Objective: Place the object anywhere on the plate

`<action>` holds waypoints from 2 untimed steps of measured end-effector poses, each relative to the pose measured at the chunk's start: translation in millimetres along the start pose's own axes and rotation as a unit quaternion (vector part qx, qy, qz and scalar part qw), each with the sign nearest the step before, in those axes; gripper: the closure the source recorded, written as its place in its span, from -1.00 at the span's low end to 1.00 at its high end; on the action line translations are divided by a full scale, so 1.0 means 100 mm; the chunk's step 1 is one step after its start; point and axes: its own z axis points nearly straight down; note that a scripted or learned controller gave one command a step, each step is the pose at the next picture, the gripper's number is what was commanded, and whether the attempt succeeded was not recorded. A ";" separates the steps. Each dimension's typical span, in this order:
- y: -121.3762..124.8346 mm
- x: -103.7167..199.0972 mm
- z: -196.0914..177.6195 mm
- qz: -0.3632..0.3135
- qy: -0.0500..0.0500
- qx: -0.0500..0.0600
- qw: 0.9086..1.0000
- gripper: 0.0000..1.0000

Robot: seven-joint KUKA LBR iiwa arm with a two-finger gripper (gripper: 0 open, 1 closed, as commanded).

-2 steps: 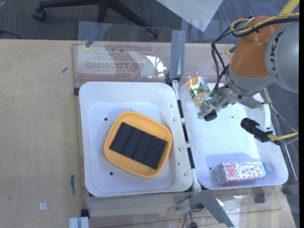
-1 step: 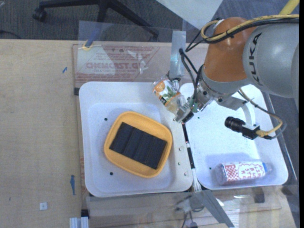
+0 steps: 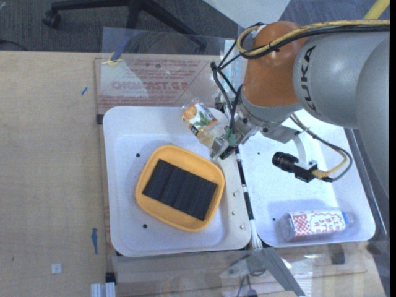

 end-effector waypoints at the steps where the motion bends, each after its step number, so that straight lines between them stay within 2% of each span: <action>1: -0.08 -0.26 -0.49 -0.164 -0.001 -0.001 0.986 1.00; 2: -0.42 -0.60 -0.58 -0.330 -0.001 -0.001 0.944 1.00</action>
